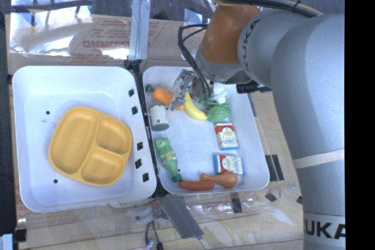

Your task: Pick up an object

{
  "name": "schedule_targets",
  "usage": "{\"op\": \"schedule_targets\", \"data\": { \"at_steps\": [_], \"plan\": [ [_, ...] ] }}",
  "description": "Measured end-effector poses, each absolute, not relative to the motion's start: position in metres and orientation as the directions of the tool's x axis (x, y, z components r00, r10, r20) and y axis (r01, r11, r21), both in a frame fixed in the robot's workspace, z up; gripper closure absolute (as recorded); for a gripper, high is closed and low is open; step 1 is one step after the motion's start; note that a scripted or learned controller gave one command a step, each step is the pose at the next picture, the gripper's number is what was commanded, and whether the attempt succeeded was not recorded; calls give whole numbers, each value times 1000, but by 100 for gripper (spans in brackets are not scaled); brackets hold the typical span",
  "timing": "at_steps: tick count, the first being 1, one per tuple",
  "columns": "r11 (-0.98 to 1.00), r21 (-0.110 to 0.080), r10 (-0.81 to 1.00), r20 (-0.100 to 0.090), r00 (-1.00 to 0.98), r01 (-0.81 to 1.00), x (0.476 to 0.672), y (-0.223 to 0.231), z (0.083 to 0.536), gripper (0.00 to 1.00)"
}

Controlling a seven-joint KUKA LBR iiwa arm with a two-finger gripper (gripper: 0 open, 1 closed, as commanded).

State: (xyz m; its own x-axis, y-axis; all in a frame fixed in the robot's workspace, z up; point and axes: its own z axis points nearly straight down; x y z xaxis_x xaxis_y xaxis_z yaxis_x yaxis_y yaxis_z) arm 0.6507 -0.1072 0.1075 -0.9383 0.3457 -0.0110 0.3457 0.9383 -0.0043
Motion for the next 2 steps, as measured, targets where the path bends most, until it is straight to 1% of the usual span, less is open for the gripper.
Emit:
{"op": "schedule_targets", "data": {
  "at_steps": [1, 2],
  "plan": [
    [848, 3, 530, -5, -848, 530, 637, -42, 196, 100],
    [598, 1, 802, -2, -598, 802, 642, -12, 251, 100]
  ]
}}
